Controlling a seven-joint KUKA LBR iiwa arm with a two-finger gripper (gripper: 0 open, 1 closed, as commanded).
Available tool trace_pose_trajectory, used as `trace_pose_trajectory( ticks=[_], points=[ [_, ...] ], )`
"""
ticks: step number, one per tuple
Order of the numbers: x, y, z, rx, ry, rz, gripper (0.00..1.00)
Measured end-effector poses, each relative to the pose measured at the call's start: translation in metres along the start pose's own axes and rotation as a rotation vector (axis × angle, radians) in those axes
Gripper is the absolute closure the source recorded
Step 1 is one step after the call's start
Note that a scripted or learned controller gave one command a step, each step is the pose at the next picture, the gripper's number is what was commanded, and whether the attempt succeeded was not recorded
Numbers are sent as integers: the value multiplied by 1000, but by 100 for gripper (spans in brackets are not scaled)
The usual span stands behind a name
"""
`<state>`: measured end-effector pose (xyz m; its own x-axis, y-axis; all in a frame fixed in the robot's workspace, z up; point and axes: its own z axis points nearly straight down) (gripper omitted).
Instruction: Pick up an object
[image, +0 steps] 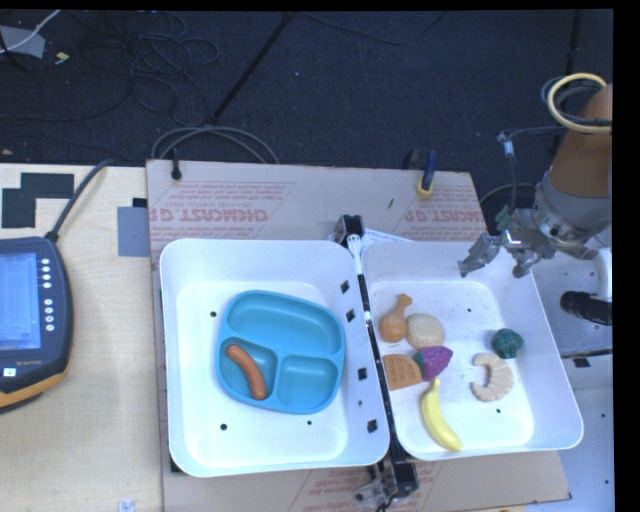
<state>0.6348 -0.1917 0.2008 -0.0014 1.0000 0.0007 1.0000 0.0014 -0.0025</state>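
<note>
The right bin (545, 400) holds several toy foods: a drumstick (397, 318), a beige lump (425, 330), a purple piece (435, 360), a brown bread slice (402, 372), a yellow banana (438, 418), a pale croissant (492, 377) and a dark green ball (507, 343). My gripper (500, 260) hovers over the bin's far right corner, above and behind the green ball. It is open, with its two fingers spread apart and nothing between them.
The left bin (190, 300) holds a blue divided plate (300, 330) with a sausage (247, 370) in one compartment. A black divider (362, 330) runs between the bins. A teach pendant (25, 310) lies at the far left on the bench.
</note>
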Motion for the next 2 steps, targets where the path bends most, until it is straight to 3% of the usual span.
trace_pose_trajectory(
  ticks=[1,2],
  points=[
    [0,0,-10,0,0,-2,100],
    [90,-23,-161,-16,0,-8,100]
  ],
)
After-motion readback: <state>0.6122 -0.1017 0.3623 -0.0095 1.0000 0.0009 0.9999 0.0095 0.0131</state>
